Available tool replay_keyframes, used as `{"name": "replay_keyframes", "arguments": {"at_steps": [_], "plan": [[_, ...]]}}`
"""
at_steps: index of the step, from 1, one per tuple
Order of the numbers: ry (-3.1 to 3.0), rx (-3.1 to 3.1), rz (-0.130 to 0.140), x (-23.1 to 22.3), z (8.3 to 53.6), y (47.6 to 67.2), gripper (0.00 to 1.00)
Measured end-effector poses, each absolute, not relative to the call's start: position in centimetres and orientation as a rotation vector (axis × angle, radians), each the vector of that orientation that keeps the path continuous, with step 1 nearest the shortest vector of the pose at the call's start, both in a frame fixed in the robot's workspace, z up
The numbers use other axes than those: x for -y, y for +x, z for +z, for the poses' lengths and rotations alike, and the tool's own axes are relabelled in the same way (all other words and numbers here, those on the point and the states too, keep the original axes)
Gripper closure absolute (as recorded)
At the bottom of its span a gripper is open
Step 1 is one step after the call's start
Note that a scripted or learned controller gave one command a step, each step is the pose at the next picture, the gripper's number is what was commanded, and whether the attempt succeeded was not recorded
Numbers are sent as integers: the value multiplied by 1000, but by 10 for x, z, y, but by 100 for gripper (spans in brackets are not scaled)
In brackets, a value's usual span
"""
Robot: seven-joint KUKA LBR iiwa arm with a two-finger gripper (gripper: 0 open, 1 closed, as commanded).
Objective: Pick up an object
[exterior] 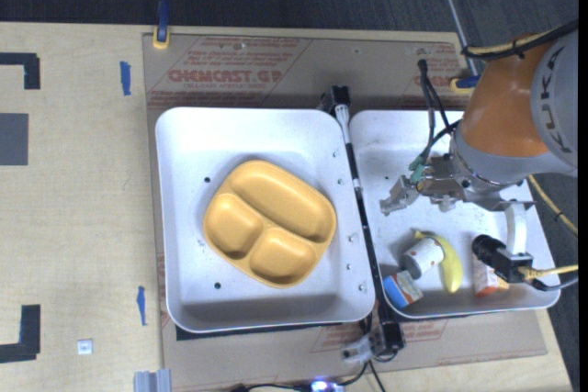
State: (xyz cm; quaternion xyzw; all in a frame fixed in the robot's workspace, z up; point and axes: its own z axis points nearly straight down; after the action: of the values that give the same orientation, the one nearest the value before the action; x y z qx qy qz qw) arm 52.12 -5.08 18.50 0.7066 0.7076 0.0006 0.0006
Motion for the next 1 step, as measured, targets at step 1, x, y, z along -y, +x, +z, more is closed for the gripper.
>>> {"name": "replay_keyframes", "arguments": {"at_steps": [1], "plan": [[2220, -2219, 2, 100, 86, 517, 0]]}}
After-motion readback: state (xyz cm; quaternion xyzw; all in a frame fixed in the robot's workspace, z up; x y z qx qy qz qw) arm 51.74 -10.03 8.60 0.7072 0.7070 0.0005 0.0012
